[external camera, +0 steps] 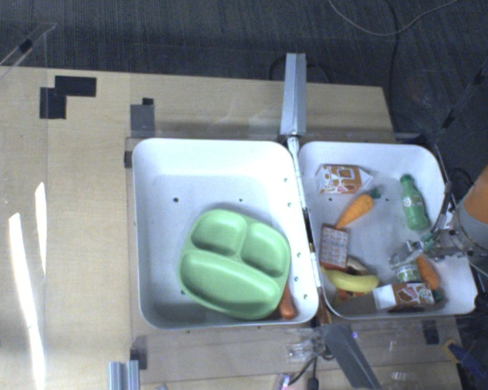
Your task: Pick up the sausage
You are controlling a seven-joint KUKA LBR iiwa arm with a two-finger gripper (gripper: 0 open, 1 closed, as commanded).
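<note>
Honestly, whether the gripper (423, 249) is clenched or released I cannot tell; by the right bin's (388, 151) near-right corner, clutter crowds the sausage (428, 272), inviting a mis-grab.

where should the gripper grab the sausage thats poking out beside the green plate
Only one reddish end of the sausage shows, wedged between the green plate and the left bin's right wall. Probably grip that exposed end from straight above, fingers closing along the wall, since plate and wall block both sides.
</note>
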